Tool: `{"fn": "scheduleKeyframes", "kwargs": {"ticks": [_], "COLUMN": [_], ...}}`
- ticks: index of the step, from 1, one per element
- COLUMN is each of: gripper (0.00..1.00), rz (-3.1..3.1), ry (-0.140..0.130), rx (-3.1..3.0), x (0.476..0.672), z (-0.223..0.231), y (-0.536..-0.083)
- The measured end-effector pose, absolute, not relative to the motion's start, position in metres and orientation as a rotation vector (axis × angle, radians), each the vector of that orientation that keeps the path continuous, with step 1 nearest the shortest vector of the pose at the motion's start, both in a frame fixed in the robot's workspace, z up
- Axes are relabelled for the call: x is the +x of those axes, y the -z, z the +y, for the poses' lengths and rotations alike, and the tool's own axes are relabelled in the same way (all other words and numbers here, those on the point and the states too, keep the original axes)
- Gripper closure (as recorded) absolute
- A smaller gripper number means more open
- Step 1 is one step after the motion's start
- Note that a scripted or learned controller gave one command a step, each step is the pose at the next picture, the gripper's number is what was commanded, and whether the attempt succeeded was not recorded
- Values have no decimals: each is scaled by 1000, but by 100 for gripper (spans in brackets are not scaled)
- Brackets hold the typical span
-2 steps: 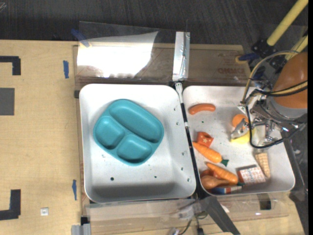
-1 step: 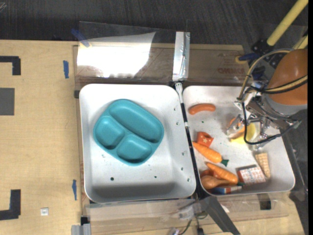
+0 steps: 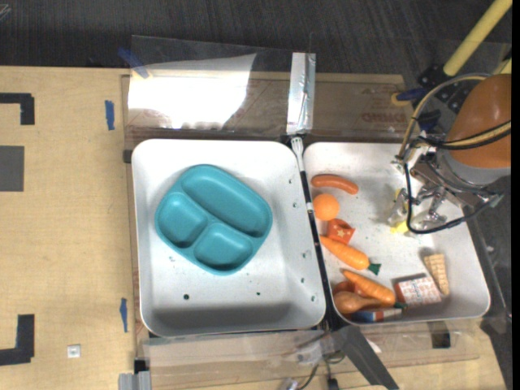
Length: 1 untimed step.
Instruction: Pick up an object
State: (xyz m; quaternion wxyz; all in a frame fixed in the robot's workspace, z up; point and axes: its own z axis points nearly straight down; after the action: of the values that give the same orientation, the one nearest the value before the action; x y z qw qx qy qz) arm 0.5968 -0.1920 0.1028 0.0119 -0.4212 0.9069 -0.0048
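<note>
From my seat I see the gripper (image 3: 410, 210) low over the right bin (image 3: 471, 303), against its far right part, with the grey arm (image 3: 479, 132) and its orange band coming in from the right. Whether it is spread or closed on anything I cannot tell; cables and linkages crowd it, and a small yellow bit (image 3: 400, 227) sits right at its tip, too small to name. The toy food lies along the right bin's left wall: a red-orange sausage (image 3: 335, 184) farthest back, a round orange ball (image 3: 326, 207) just in front of it, a small red piece (image 3: 341, 231), then a carrot with a green stub (image 3: 349, 254), a second carrot (image 3: 370, 287) and a brownish piece (image 3: 351, 302) at the near corner. A small printed box (image 3: 416, 290) and a waffle cone (image 3: 439, 271) rest toward the near right of that bin. Beside the right bin, the left bin (image 3: 162, 299) holds a teal divided plate (image 3: 213, 218).
</note>
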Motion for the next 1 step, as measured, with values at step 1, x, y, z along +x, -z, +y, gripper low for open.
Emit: {"fn": "scheduleKeyframes", "kwargs": {"ticks": [1], "gripper": [100], "rz": [2883], "ry": [21], "rx": [-1202], "x": [584], "z": [-190], "y": [-251]}}
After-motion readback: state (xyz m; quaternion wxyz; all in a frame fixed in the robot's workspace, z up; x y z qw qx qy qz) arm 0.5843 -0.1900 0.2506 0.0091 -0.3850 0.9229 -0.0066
